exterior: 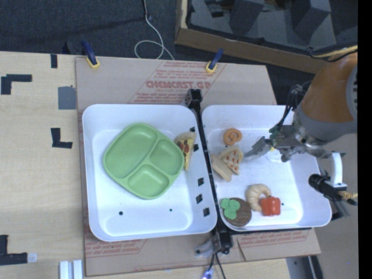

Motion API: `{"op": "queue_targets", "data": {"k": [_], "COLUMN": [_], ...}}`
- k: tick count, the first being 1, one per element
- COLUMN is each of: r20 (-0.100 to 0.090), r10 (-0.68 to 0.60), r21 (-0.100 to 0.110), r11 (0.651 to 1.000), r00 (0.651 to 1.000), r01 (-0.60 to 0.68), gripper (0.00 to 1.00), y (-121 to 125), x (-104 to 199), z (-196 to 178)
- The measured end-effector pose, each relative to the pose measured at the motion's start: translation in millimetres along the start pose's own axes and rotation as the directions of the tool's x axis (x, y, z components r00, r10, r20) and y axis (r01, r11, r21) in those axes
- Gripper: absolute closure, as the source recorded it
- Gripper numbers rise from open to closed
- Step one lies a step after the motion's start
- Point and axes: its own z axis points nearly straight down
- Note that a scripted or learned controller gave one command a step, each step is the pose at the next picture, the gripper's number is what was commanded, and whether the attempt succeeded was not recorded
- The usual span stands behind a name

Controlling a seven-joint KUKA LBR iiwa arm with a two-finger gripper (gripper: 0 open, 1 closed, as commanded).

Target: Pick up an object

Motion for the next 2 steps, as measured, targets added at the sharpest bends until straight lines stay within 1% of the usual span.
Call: {"op": "queue_targets", "data": {"k": [1,2], "r20": [0.0,0.002], "r10": [-0.004,-0.001], "r21": [-0.002,0.0], "r11": [1.0,1.0], "r00": [1.0,1.0], "r01": [0.004,0.001], "gripper": [0.0,0.0], "y": [101.2,116.8], "x": [13.6,17.9], "z": [52.9,123.7]}}
